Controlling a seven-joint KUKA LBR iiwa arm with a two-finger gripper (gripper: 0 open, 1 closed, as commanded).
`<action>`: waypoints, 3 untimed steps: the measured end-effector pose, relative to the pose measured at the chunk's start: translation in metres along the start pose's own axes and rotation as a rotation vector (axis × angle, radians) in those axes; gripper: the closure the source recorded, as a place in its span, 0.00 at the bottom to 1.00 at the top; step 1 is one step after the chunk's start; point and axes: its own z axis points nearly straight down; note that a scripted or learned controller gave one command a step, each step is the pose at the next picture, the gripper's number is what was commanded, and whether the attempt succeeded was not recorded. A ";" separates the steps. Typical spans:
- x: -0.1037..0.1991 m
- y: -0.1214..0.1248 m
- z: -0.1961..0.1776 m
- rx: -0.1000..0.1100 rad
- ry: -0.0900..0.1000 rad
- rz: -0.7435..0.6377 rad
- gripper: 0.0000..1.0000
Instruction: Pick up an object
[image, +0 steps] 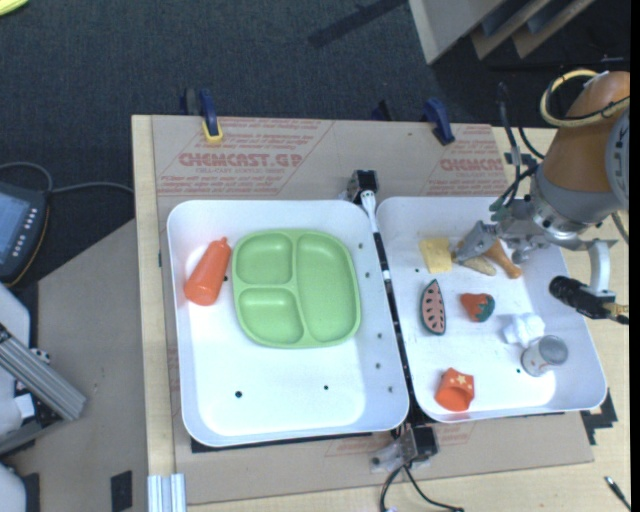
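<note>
Camera view showed the pincer (478, 250), grip unclear, by a tan bread-like piece (492, 264) near the right white bin's (570, 395) far edge; centring would help.

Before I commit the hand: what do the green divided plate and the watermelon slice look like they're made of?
Green divided plate: probably moulded plastic, with a smooth matte finish, uniform colour and rounded compartment ridges. Watermelon slice: likely a plastic toy food, since its red face, dark seeds and green rind look painted or moulded; too small to tell hard from soft.
</note>
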 end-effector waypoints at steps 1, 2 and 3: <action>0.001 0.000 0.053 -0.001 0.000 -0.001 0.00; 0.000 0.001 0.039 -0.008 -0.002 0.001 1.00; -0.003 0.012 -0.019 -0.014 -0.004 -0.001 1.00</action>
